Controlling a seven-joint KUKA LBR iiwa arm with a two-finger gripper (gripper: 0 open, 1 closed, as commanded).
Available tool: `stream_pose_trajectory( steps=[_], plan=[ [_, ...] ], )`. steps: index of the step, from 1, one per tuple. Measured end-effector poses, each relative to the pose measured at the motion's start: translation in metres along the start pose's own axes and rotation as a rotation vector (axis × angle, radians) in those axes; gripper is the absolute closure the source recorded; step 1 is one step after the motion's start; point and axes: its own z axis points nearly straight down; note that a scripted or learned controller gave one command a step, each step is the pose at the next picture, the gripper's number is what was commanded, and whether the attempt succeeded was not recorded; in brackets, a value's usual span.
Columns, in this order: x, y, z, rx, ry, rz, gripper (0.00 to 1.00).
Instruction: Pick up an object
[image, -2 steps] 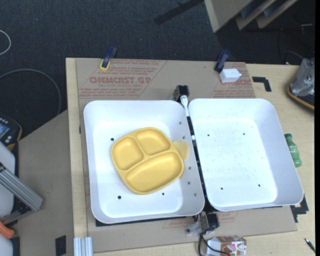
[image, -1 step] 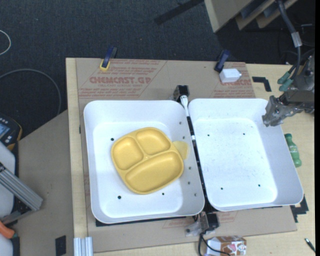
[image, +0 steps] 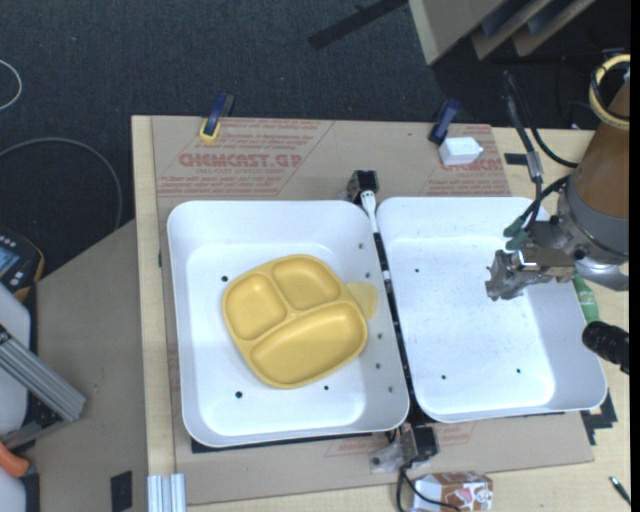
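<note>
A yellow divided plate (image: 293, 320) with three compartments lies in the left white bin (image: 200, 240), tilted a little, near the bin's middle. A second yellow piece peeks out from under its right edge. My gripper (image: 505, 280) hangs over the right white bin (image: 450, 370), toward its right side, far from the plate. Nothing shows between its fingers.
A black clamp (image: 364, 186) and a thin rod run along the seam between the bins. A white block (image: 461, 151) and blue clips sit on the cardboard at the back. A green-tipped tool (image: 584, 298) lies at the right bin's edge.
</note>
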Motion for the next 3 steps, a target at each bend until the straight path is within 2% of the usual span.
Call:
stream_pose_trajectory(
  steps=[1, 2, 3],
  plan=[
    [0.091, 0.009, 0.009, -0.009, 0.002, -0.012, 1.0],
    [0.128, 0.001, -0.055, -0.022, 0.001, -0.009, 1.0],
    [0.141, 0.0, -0.11, -0.022, 0.001, -0.005, 1.0]
  ],
)
